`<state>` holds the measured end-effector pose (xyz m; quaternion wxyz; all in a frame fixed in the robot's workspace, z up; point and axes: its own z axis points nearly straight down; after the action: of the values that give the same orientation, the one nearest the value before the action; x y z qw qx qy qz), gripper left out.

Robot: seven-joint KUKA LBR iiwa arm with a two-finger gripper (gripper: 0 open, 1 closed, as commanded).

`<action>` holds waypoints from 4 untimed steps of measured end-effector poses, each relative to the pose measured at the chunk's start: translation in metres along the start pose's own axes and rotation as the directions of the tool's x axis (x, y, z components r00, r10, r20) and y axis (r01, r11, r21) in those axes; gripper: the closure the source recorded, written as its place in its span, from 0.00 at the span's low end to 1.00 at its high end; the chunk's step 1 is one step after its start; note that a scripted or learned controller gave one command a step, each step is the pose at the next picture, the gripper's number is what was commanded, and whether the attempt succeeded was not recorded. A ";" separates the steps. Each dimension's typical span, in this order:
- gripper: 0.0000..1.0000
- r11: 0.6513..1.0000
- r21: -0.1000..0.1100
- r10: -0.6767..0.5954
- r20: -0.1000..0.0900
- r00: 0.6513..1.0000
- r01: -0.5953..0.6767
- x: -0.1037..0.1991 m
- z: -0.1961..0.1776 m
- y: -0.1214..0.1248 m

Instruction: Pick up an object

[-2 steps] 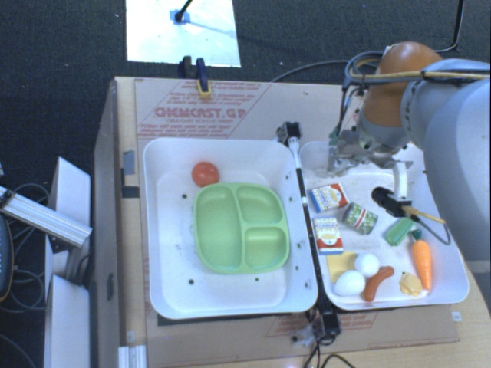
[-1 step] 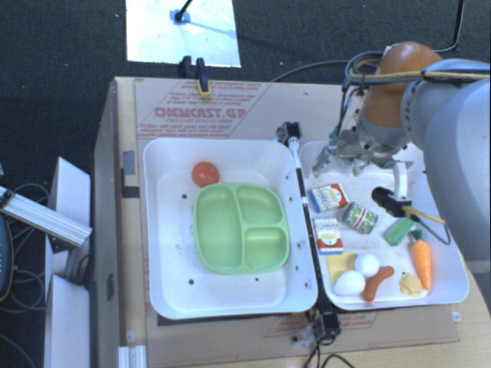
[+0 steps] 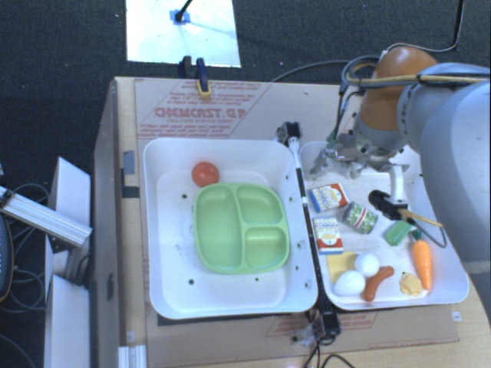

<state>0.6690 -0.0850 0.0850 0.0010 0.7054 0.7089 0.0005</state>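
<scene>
My gripper [image 3: 338,162] hangs over the far end of the right bin [image 3: 454,280], fingers open and nothing between them. Just in front of it lies a small picture box [image 3: 327,197], with a green-labelled can [image 3: 359,217] to its right and a second small box [image 3: 328,234] nearer the front. A green piece [image 3: 397,231] and a carrot [image 3: 422,261] lie along the right side. At the front are a yellow cheese slice [image 3: 341,264], two white eggs [image 3: 350,283], a sausage [image 3: 377,282] and a pale yellow piece [image 3: 411,284].
The left bin [image 3: 153,205] holds a green divided plate [image 3: 239,227] and a red ball [image 3: 203,173] at its far side. A black rail [image 3: 301,182] runs between the bins. The arm's grey body covers the right bin's far right corner.
</scene>
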 end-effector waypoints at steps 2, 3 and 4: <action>0.00 1.000 0.000 0.000 0.000 1.000 0.000 0.002 0.000 0.000; 0.00 1.000 -0.001 0.003 0.002 1.000 -0.003 -0.072 0.000 0.000; 0.00 1.000 -0.001 0.000 -0.001 1.000 0.000 -0.013 0.000 0.000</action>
<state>0.6694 -0.0978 0.0850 0.0009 0.7055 0.7088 0.0014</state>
